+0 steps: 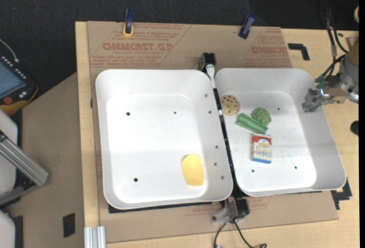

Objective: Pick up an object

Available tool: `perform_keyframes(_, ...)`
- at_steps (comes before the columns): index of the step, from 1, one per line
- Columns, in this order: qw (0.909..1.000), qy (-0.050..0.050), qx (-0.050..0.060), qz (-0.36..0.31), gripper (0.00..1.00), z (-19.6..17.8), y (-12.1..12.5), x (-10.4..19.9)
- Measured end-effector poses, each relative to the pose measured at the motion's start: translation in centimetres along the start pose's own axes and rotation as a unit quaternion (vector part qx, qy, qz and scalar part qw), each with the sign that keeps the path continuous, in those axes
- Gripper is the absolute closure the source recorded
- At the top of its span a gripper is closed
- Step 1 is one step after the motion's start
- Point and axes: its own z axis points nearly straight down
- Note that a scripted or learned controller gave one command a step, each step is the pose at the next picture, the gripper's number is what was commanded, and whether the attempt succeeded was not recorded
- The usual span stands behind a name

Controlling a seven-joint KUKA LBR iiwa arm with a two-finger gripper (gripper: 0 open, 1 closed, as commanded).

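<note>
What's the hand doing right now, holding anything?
Hand: at the right rim of the right white bin, nothing visibly held; open or closed cannot be told.

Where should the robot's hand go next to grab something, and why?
Probably a short slide left and down toward the small box. The gripper sits at the right bin's right rim, holding nothing, and the box lies flat, apart from the cookie and green toy.
</note>
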Motion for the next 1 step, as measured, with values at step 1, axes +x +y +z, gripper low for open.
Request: perform_keyframes(1,1.0,0.003,0.006,0.005,1.0,-3.02,-9.35,-0.16)
